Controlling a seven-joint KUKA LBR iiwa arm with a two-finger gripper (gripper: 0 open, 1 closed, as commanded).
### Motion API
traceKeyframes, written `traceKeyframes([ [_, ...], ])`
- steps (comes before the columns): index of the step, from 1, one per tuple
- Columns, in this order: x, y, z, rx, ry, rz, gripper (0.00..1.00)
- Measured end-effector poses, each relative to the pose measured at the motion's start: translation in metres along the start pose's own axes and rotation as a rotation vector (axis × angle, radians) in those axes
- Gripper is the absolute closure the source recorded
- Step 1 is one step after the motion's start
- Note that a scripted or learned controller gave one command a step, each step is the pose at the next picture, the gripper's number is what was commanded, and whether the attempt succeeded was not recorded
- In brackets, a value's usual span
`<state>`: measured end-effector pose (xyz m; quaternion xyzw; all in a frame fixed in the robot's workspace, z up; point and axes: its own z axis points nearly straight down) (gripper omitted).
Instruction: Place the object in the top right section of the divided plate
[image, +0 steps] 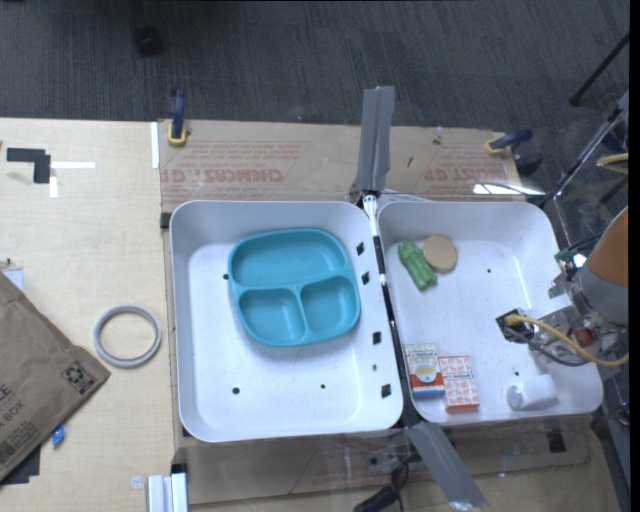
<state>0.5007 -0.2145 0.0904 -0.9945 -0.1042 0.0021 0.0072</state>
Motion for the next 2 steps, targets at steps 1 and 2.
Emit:
traceKeyframes([
  [1, 0.055, 0.011, -0.001, -0.001, 0.0, -0.069, 1.0],
  [2, 0.115, 0.024, -0.002, -0.002, 0.001, -0.031, 1.0],
])
